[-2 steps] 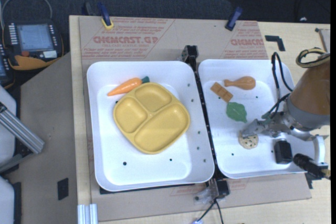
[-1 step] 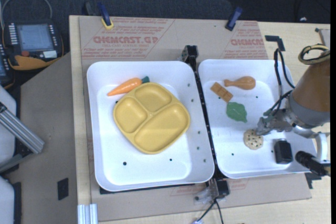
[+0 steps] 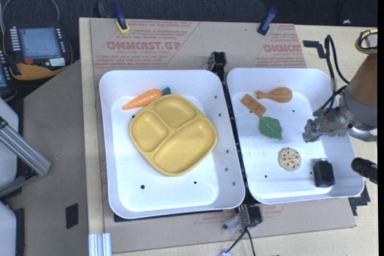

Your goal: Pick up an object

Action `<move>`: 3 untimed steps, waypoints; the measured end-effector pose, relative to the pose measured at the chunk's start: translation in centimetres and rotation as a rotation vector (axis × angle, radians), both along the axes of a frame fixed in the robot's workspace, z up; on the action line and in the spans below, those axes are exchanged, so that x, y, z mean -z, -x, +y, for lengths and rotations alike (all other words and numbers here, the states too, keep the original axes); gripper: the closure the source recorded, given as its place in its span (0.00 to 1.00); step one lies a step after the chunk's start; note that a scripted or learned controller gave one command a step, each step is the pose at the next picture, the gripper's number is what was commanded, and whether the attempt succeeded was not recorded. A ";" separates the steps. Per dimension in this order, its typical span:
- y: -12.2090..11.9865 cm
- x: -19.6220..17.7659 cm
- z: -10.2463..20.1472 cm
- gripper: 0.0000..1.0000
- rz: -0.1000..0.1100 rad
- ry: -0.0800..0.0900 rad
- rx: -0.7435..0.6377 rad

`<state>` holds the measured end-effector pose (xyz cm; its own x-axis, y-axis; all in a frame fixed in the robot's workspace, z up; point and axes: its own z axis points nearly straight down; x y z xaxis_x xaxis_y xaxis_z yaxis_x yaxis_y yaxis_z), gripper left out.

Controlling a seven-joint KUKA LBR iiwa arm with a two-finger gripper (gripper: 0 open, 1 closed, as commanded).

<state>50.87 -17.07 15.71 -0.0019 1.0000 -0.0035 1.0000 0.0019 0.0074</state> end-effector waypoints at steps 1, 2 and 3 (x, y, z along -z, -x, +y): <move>0.4 -6.2 0.2 1.00 -0.001 0.000 0.000; 0.3 -7.1 0.2 1.00 0.004 -0.001 0.000; -1.0 -8.1 5.4 1.00 0.003 -0.004 -0.005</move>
<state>51.90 -11.64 23.80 -0.0067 1.0000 0.0005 1.0000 0.0067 0.0043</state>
